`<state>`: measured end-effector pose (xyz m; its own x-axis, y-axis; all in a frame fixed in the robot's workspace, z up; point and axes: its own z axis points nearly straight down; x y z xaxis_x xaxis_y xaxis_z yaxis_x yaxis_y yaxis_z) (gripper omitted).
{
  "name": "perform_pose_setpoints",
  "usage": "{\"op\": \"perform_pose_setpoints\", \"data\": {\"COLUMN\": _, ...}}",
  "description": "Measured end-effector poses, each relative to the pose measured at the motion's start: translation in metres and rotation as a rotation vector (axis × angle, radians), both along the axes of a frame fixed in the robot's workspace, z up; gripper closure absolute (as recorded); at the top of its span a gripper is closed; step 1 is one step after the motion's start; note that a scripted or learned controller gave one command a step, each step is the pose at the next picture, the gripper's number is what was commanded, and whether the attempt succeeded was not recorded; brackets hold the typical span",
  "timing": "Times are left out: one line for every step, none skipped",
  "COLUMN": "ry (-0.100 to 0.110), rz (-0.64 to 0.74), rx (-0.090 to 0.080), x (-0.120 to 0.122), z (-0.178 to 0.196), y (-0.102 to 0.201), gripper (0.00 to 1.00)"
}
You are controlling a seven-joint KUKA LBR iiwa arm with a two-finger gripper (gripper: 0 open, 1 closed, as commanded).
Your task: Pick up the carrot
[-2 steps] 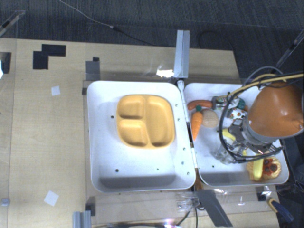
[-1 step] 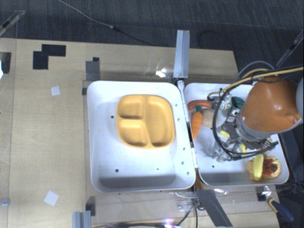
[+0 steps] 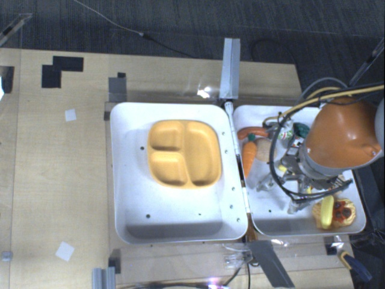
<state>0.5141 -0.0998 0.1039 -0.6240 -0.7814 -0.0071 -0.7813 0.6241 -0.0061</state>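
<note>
Right, your gripper [image 3: 299,188] is down inside the right bin [image 3: 264,223], tucked under the orange band [image 3: 343,134] of the arm and a tangle of cables, and from this angle you simply cannot tell whether it is open or closed on anything. Look just to its left and you have the carrot [image 3: 248,157], lying lengthwise along the bin's left wall, thick end toward the far side, tip pointing toward the near edge, apart from the gripper. Above the carrot's thick end sits a reddish-brown, sausage-like piece [image 3: 252,132], touching or nearly touching it. Over in the bin's near right corner there is a yellow banana-shaped item [image 3: 326,212] pressed against a red one [image 3: 344,212]. Swing across the divider and your left bin [image 3: 129,161] carries a yellow divided tray [image 3: 183,153] with three compartments, sitting roughly in the middle. Both bins rest on the pale wooden bench [image 3: 54,179].
</note>
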Motion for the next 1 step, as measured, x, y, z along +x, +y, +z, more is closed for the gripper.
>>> {"op": "perform_pose_setpoints", "data": {"ry": -0.01, "rz": -0.002, "rx": 0.001, "x": 0.0033, "z": 0.0119, "y": 0.0017, "gripper": 1.0}}
